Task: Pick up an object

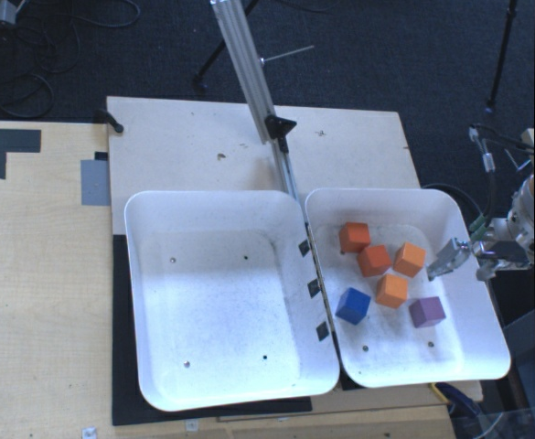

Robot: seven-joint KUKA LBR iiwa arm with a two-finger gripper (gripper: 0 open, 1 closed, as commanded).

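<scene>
Gripper [452, 256] over right bin's [486, 350] right rim, finger state impossible to tell, nothing held, six cubes clustered mid-bin: two red-orange [355, 237], two orange [410, 259], one blue [353, 305], one purple [426, 312], open floor toward near edge, left bin [157, 373] alongside.

Six small cubes [383, 273] lie clustered in the right bin [486, 355].

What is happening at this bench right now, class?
A robot arm reaches in from the right, its gripper at the right rim of the right bin. That bin holds six blocks: two darker orange, two lighter orange, one blue and one purple. None is lifted; all lie on the bin floor. The left bin sits beside it.
</scene>
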